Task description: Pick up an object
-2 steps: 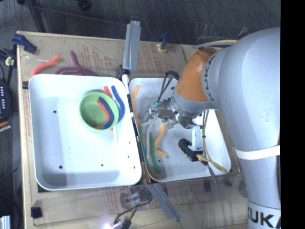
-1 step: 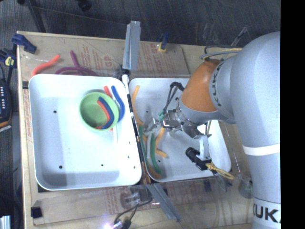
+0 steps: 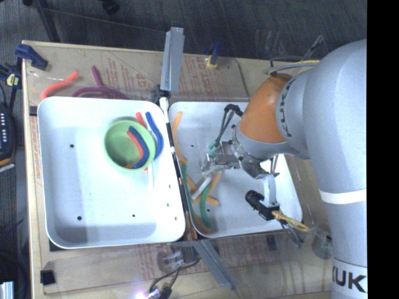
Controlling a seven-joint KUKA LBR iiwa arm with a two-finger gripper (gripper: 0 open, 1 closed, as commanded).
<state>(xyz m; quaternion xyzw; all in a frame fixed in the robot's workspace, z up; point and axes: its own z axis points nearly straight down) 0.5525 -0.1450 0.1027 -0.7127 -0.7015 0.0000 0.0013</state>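
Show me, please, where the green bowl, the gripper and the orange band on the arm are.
green bowl [image 3: 122,143]: camera view, inner floor.
gripper [image 3: 213,164]: camera view, between fingertips.
orange band [image 3: 265,114]: camera view, its middle.

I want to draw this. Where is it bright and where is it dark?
In the camera view, the left bin looks bright white, with a grey shadow along its bottom edge; the green bowl is clear, the floor above the bench is dark, and the gripper looks slightly blurry.
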